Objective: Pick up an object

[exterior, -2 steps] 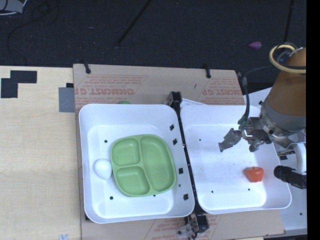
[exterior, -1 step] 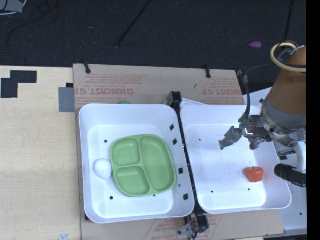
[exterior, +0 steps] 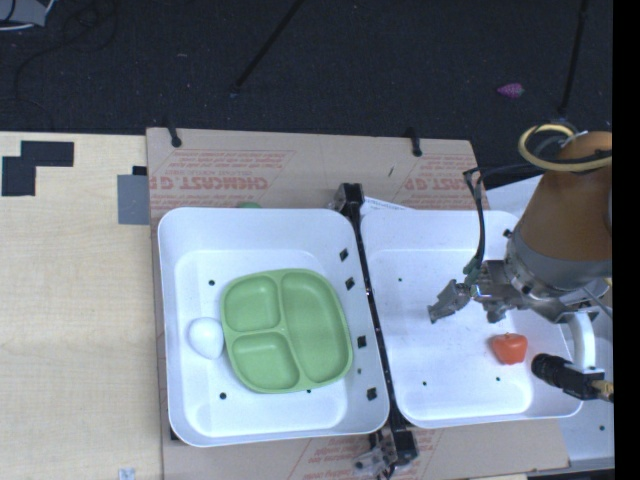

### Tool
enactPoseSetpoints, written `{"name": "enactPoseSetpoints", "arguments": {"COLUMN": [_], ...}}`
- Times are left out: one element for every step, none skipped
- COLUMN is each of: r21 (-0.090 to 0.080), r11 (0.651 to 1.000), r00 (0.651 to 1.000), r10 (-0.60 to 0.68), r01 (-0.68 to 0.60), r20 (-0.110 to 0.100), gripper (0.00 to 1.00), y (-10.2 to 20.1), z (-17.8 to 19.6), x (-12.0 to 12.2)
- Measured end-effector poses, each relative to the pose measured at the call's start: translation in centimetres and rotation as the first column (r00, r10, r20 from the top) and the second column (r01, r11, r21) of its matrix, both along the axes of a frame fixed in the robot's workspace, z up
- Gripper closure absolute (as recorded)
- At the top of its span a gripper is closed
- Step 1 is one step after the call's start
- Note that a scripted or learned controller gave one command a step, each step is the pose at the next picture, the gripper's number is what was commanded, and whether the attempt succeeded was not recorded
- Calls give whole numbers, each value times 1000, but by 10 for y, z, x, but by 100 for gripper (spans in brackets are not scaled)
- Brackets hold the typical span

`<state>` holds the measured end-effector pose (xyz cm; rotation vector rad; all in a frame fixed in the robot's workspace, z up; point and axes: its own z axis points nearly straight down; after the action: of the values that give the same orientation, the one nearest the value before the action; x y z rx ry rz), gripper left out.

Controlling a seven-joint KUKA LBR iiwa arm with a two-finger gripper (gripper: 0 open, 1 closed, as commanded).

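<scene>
The arm's bulk hides much of the right bin (exterior: 420,408) at the frame's right edge. We see the gripper (exterior: 450,303) over that bin's middle, but cannot tell its state. A small red-orange object (exterior: 509,348), rounded and glossy, lies lower right, apart from it. In the left bin (exterior: 180,268) sit a green divided plate (exterior: 285,330) and a white egg-like ball (exterior: 206,337).

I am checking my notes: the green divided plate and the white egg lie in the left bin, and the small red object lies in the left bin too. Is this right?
Not quite. The small red object lies in the right bin, as the camera view shows. The green divided plate and the white egg do lie in the left bin.
</scene>
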<state>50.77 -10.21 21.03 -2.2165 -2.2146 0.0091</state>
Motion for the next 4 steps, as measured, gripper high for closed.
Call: {"name": "enactPoseSetpoints", "arguments": {"r21": [0, 1, 0, -2], "r11": [1000, 1000, 1000, 1000], "r00": [1000, 1000, 1000, 1000], "r10": [1, 1, -6, 1], "r01": [-1, -1, 6, -1], "r20": [2, 0, 3, 13], "gripper": [0, 0, 100, 100], "y": [4, 3, 1, 0], "z": [-47, -111, -98, -34], "x": [6, 2, 3, 4]}}
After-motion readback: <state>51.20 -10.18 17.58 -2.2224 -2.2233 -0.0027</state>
